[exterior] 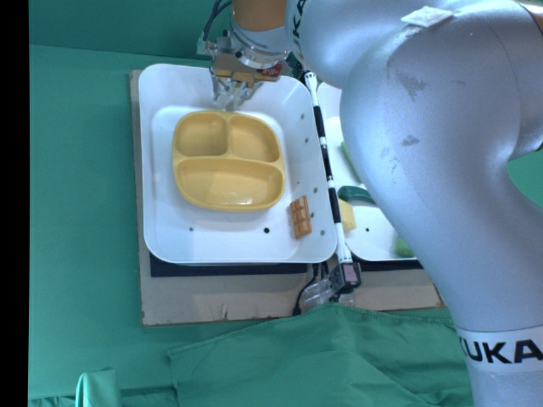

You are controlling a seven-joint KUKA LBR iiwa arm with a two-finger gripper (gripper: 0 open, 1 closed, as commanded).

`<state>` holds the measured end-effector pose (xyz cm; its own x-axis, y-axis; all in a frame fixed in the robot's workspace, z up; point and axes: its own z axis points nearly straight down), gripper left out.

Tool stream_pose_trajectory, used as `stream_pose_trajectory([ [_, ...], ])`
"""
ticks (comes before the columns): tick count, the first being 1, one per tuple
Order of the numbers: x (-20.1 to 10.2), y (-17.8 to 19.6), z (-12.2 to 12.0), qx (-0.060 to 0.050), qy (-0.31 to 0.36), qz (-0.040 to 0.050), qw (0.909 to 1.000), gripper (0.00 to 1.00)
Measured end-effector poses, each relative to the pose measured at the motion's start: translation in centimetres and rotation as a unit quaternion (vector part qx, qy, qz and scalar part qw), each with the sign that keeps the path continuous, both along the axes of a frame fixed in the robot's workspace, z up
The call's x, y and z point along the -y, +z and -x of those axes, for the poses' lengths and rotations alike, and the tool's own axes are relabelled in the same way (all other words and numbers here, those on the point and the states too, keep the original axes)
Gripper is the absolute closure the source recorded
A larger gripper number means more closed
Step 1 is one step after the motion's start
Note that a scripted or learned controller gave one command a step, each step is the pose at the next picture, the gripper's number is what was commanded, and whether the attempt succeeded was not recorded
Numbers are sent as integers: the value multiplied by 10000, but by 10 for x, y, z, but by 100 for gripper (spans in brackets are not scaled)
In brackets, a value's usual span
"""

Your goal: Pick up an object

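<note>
A yellow divided plate (227, 160) lies in the middle of the left white bin (182, 242). A small brown ridged block (299, 217) rests near that bin's right wall, in front of the plate. My gripper (231, 98) hangs low over the far side of the left bin, just behind the plate's back rim, and I see nothing held in it. The grey arm covers most of the right bin (373, 248).
In the right bin, beside the arm, a dark green piece (357, 195), a pale yellow piece (347, 216) and a light green piece (404, 248) show. A black-and-white cable (327, 176) runs along the divide between the bins. Green cloth (76, 185) surrounds the cardboard base.
</note>
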<state>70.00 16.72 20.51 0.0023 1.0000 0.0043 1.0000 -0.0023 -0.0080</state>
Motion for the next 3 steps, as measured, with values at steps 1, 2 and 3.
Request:
stream_pose_trajectory([
  [1,0,14,-2,32,-8,-14,10000,100],
  [2,-1,28,-3,59,-18,-26,10000,100],
  [3,-1,27,-3,51,-19,-23,10000,0],
])
